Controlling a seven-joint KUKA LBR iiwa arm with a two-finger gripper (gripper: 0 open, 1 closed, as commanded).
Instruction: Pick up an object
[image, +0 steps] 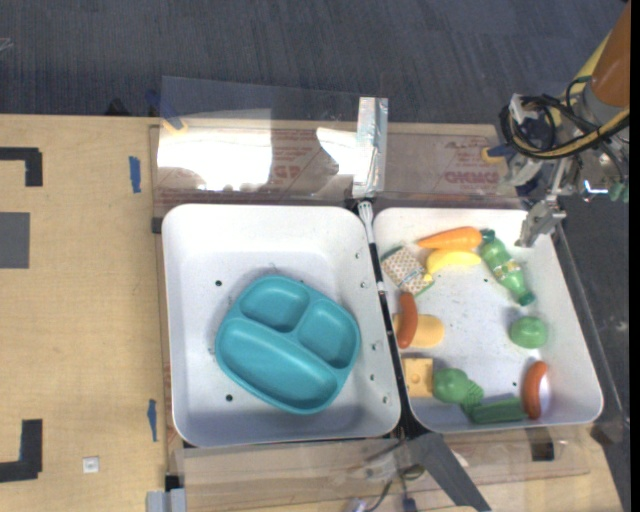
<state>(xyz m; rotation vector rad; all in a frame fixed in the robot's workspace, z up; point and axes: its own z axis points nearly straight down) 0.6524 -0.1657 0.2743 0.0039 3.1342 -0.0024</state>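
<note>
The right bin (575, 330) holds several toy foods. Along its back lie an orange carrot (450, 238), a yellow banana (455, 261) and a green bottle (506, 268). A green ball (527, 331), a red-orange piece (537, 388), a green cucumber (497, 409), a green pepper (455, 384), a yellow block (417, 376), a hot dog (407, 318) and a checkered packet (402, 266) lie around them. My gripper (535, 222) hangs over the bin's back right corner, just right of the green bottle, with nothing seen in it.
The left bin (190, 250) bears a teal divided plate (290, 343). A clear plastic sheet and a taped post (371, 140) stand behind the bins. Cables (545, 125) bunch around the wrist at the upper right. Wooden bench lies to the left.
</note>
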